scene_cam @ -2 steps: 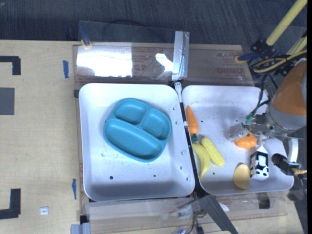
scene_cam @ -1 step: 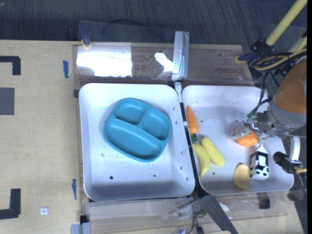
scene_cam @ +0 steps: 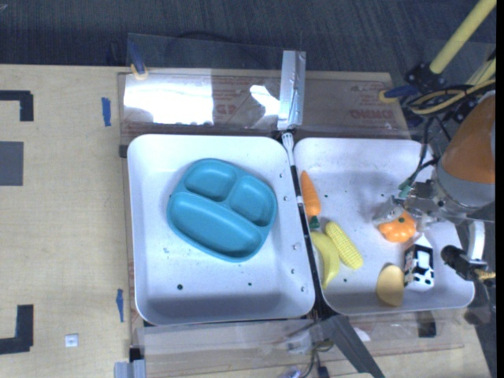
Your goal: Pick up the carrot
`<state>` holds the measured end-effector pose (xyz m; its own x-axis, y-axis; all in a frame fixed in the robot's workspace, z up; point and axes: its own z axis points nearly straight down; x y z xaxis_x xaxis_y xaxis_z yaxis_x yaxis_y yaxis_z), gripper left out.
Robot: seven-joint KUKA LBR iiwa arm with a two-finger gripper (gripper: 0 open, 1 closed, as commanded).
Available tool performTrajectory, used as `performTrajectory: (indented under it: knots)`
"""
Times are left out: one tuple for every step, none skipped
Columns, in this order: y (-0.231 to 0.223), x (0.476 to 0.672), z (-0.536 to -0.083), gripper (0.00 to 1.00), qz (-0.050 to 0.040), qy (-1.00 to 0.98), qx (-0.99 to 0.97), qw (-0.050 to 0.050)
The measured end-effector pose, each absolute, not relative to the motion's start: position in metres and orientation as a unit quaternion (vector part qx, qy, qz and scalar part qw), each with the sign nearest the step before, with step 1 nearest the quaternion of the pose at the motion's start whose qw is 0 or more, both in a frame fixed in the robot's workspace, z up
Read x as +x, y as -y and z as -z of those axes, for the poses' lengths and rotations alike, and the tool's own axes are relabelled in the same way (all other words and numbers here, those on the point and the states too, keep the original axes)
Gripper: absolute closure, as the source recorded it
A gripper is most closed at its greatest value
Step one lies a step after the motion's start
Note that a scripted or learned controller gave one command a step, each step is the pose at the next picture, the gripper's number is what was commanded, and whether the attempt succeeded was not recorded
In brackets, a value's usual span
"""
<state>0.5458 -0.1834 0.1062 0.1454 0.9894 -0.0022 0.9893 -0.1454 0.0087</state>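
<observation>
The carrot (scene_cam: 310, 196) lies in the right bin (scene_cam: 354, 156), close to its left wall, just above the banana (scene_cam: 324, 254) and corn (scene_cam: 344, 245). The hand (scene_cam: 411, 211) is over an orange fruit (scene_cam: 396, 228); I cannot tell how it is set.

Below me, a pale wooden bench (scene_cam: 63, 211) is stretching across the view, carrying two shallow white bins side by side, their inner walls touching. The left bin (scene_cam: 150, 274) is holding a blue divided plate (scene_cam: 222, 208) near its middle. The right bin (scene_cam: 354, 164) is holding several things: a carrot (scene_cam: 310, 197) is lying along its left wall, with a yellow banana (scene_cam: 325, 256) and a corn cob (scene_cam: 344, 245) just below it. An orange fruit (scene_cam: 396, 228) is sitting toward the right, and a tan rounded piece (scene_cam: 390, 283) and a black-and-white toy (scene_cam: 421, 266) are resting near the front edge.
</observation>
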Motion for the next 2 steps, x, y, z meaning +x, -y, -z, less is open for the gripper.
performTrajectory:
  knots:
    - [0.183, 0.506, -0.087, 0.0, -0.0015, -0.609, 0.793, 0.002]
    - [0.184, 0.508, -0.098, 1.0, -0.0023, -0.609, 0.793, 0.004]
